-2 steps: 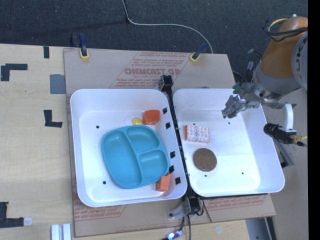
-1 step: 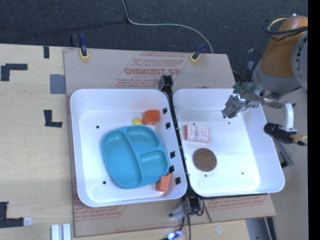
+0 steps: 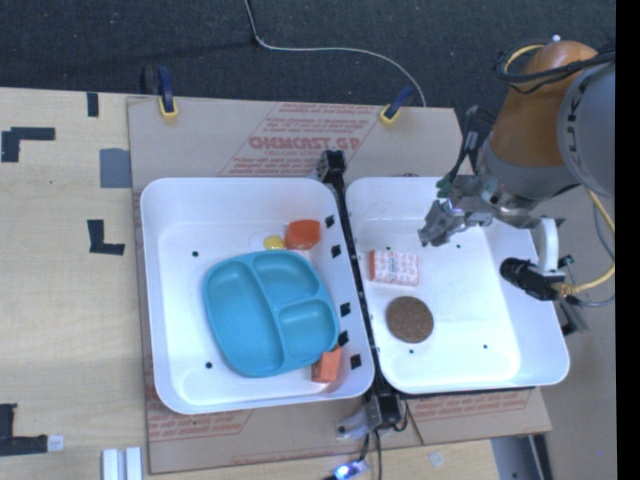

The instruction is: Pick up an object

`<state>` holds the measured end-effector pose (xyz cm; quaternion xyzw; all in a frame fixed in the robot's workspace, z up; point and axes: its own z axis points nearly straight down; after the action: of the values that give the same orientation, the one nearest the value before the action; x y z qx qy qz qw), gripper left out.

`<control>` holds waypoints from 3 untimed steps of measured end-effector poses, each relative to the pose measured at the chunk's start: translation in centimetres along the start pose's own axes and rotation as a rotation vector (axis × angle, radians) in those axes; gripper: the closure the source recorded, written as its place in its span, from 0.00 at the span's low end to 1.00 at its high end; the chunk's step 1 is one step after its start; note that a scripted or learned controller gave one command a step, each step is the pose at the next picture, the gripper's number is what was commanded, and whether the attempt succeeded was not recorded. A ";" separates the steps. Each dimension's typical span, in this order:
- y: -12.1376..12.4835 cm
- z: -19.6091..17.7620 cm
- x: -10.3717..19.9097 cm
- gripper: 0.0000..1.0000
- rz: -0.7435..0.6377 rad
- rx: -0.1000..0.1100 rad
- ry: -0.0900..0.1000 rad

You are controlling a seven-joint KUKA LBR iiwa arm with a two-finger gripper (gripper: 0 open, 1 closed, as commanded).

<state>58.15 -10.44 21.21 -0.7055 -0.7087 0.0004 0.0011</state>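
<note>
My gripper [image 3: 436,230] hangs over the upper part of the right bin [image 3: 520,353], up and to the right of a small pink and white packet [image 3: 393,266]. Below the packet lies a round brown disc [image 3: 410,320]. The left bin [image 3: 165,268] holds a blue divided tray [image 3: 270,311], an orange piece [image 3: 303,234] and a small yellow piece [image 3: 273,242] above it, and an orange block [image 3: 327,366] at the tray's lower right corner. I see nothing between the fingers.
The two bins sit on a brown board [image 3: 290,143] held by clamps at its far edge. A black divider [image 3: 345,258] runs between the bins. A white cable [image 3: 330,53] trails across the dark floor behind.
</note>
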 end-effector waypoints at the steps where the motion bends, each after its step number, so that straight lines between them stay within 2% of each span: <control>1: -1.1 0.9 5.5 1.00 -0.001 0.002 0.000; 3: -1.8 -1.5 15.9 1.00 -0.003 -0.001 0.001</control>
<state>56.23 5.50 22.78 -0.7043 -0.7099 -0.0005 0.0009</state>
